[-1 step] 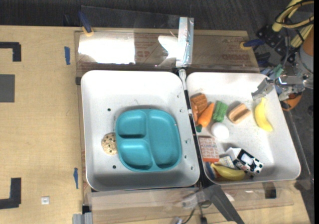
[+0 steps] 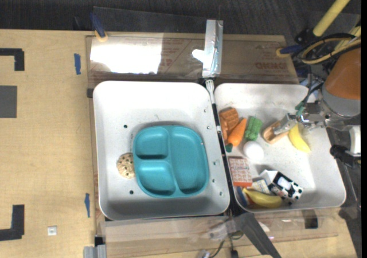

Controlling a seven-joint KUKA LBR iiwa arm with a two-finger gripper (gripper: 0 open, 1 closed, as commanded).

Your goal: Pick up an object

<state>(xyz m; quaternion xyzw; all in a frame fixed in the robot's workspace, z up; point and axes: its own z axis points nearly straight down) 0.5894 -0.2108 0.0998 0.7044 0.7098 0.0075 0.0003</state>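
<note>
Bananas (image 2: 299,138): two (one tray (image 2: 170,159))

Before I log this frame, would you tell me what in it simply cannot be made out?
- Hand, camera view: too small and cluttered to tell its state, or whether it touches the yellow banana beside it.
- Arm: cut off by the right edge.
- Second banana: partly covered by a black-and-white toy.
- Small box: print too small to read.

White bins (image 2: 109,102); teal divided plate (image 2: 170,160); tan speckled cookie (image 2: 125,165); orange carrot (image 2: 236,131); green vegetable (image 2: 252,128); yellow bananas (image 2: 299,138); white egg (image 2: 253,150); black-and-white spotted toy (image 2: 285,186).
</note>
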